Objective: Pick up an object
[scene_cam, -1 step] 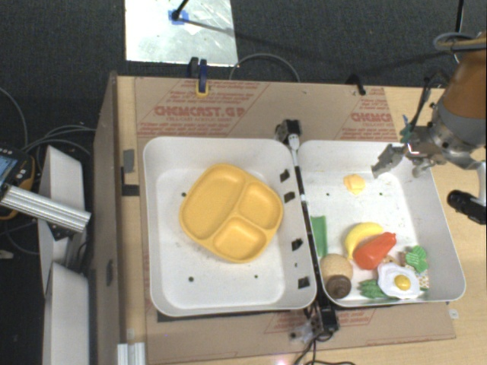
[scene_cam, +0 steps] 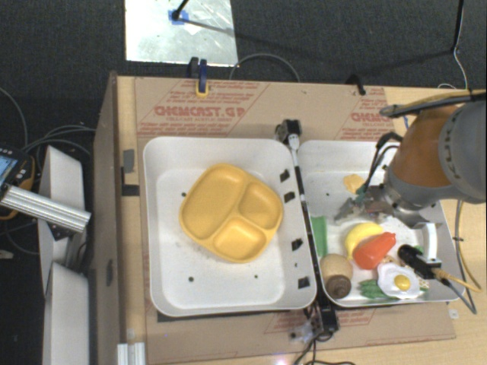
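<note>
Objects to pick: a cluster of toy foods lies in the right bin's (scene_cam: 335,158) near half.
Left bin (scene_cam: 163,226): holds a yellow divided plate (scene_cam: 230,212), lying flat near its middle.
Right bin, near edge: brown mushroom-like piece (scene_cam: 336,274) at its left, green strip (scene_cam: 319,236) just above it.
Cluster: yellow lemon-like piece (scene_cam: 361,235) touches an orange-red piece (scene_cam: 374,249); a fried egg (scene_cam: 400,282) lies to the right.
Arm (scene_cam: 437,154): reaches in from the right, bent down over the right bin.
Gripper (scene_cam: 354,206): low, just above the yellow piece; open or closed, cannot tell.
</note>
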